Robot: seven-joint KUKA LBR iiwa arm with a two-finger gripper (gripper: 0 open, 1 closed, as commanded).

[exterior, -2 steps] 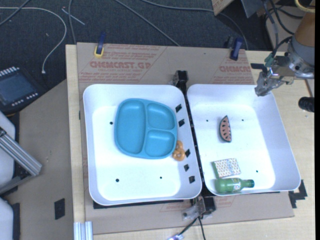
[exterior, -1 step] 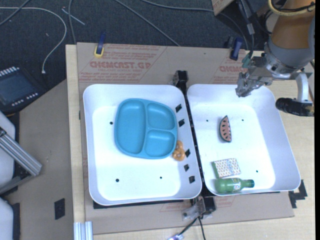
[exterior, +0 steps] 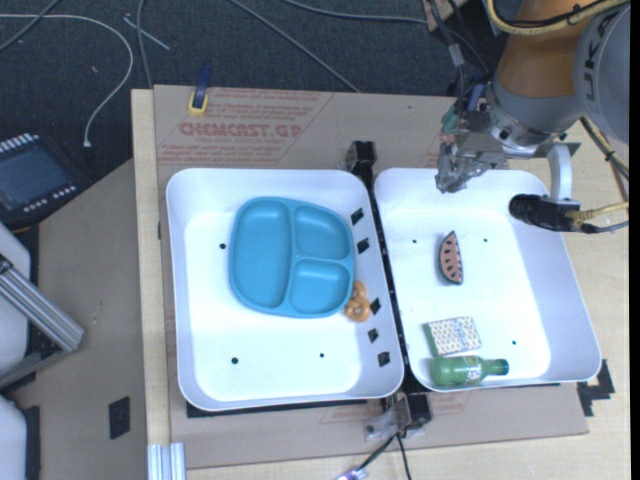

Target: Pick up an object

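My gripper hangs over the far edge of the right bin, with nothing seen between its fingers. Below it in that bin lies a watermelon slice. Near the bin's front edge sit a small patterned sponge-like block and a green bottle lying on its side. In the left bin rests a blue divided plate, and a small orange-tan object touches the plate's right front corner.
A black divider with clips runs between the two bins. A black cylinder with a cable juts over the right bin's far right side. Cables trail on the dark floor at the back.
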